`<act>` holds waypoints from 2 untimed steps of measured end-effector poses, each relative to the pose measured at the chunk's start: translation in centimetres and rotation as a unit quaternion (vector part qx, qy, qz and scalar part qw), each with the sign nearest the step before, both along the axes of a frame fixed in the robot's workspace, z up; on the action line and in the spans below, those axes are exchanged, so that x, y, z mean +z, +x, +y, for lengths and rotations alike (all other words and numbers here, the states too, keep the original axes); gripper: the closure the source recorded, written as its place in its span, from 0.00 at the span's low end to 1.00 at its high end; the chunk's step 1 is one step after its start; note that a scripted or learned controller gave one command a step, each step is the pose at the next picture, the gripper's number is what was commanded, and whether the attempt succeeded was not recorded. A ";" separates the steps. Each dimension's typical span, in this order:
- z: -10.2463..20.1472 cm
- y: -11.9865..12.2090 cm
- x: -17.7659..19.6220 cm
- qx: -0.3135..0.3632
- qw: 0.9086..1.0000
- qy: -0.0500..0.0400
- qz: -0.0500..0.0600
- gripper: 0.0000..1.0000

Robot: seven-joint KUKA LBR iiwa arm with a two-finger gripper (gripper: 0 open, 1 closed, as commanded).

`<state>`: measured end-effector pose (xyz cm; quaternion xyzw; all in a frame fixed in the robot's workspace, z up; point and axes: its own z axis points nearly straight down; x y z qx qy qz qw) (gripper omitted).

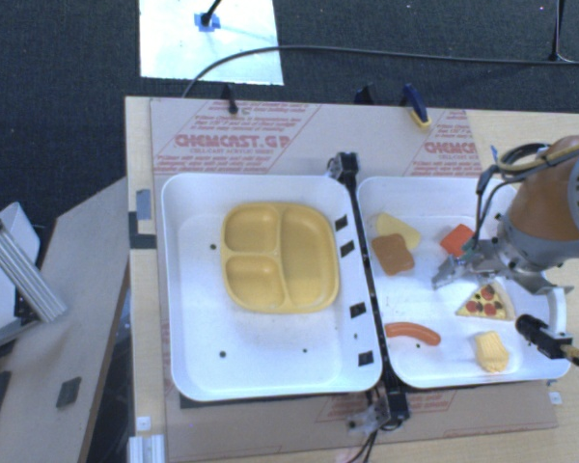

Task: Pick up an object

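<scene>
Toys lie scattered in the right bin, well spread so each can be grabbed alone: cheese and toast at ten o'clock, sausage at seven, corn at five. Gripper hangs low near the middle, fingers spread and holding nothing, between a red block at twelve and pizza at four. Left bin holds a plate.

On the table, the left bin holds a divided plate. The right bin holds a toast slice, cheese wedge, hot dog and pizza slice.
</scene>
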<state>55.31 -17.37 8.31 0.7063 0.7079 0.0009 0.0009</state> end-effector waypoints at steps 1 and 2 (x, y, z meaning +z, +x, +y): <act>-0.1 0.1 1.3 0.000 1.000 -0.001 -0.001 1.00; -0.9 0.5 6.0 0.000 1.000 -0.001 -0.001 1.00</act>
